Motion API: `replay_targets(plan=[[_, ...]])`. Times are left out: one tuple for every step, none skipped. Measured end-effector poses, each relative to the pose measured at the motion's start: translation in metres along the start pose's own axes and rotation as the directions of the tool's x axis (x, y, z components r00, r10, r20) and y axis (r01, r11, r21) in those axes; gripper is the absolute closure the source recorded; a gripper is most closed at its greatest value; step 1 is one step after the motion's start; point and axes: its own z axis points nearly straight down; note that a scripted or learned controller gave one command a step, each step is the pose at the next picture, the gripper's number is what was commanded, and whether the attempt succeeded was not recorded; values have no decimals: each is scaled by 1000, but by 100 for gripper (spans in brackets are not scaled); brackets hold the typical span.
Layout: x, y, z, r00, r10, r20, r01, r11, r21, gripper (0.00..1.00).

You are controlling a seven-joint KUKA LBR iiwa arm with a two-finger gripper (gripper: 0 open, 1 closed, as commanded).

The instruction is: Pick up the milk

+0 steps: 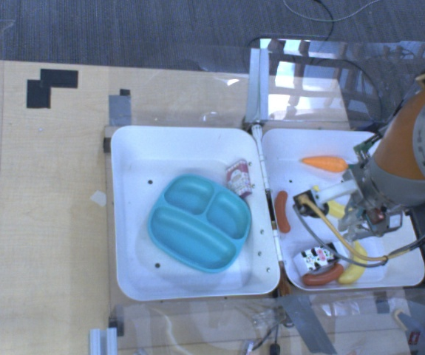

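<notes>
Milk (317,257) lies in the right bin (412,276), below and slightly left of the pincer (351,224), near the bin's front wall. Pincer state cannot be told from this angle (wrist hardware and cables crowd the tip), and nothing is seen grasped. The carton, white with black patches, lies touching a sausage (323,276) on its front side, with a banana (356,271) just beside it toward the right. To execute the pick well, bring the tip directly over the carton, align the closing axis across its shorter width, and descend without catching the sausage. A second sausage (281,211) lies left of the pincer along the divider, and a carrot (324,164) lies beyond it toward the back wall. Open floor is found mainly between the carrot and the pincer; clearance is tight at the front wall. The left bin (123,220) holds a blue tray (197,224).
</notes>
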Motion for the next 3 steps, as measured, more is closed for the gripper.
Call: replay_targets(plan=[[-3,21,-76,992,-122,-5,122,993,-2,100],[6,-25,-229,1000,0,-10,0,1000,-3,100],[11,-47,-142,1000,1,-4,-1,1000,-1,100]])
